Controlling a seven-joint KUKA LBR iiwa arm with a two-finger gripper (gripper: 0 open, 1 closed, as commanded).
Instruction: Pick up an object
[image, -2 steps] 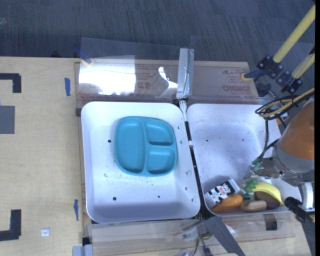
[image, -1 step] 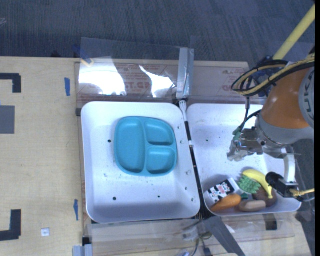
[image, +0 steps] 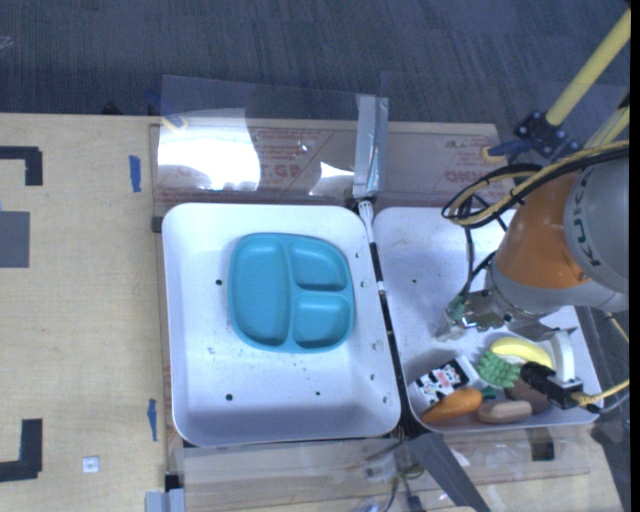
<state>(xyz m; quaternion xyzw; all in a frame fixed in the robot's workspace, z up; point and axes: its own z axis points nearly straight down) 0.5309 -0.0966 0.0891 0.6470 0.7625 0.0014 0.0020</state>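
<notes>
Left bin (image: 190, 380): white, shallow, holds a teal divided plate (image: 292, 291) lying flat near its middle, three compartments up. Small dark specks on the bin floor around the plate.

A clear plastic sheet (image: 260, 150) with a grey taped strip stands behind the bins, on the far side.

Right bin (image: 410, 260): white, upper half mostly bare. All the loose items sit bunched in the near corner: a small black-and-white patterned box (image: 443, 379), an orange carrot-like piece (image: 452, 404) just below it at the near rim, a tan oblong piece (image: 505, 409) beside that, a green bumpy item (image: 499, 370), and a yellow banana-shaped piece (image: 522, 351) just above the green one.

Gripper (image: 466, 313) reaches down from the grey arm (image: 580, 250) with orange band, over the middle of the right bin. Its tip sits above and slightly left of the pile, near the patterned box and green item but apart from them. Nothing visible between the fingers. Whether they are spread or closed: cannot tell, tip is too small and cluttered. Cables loop above the arm.
</notes>
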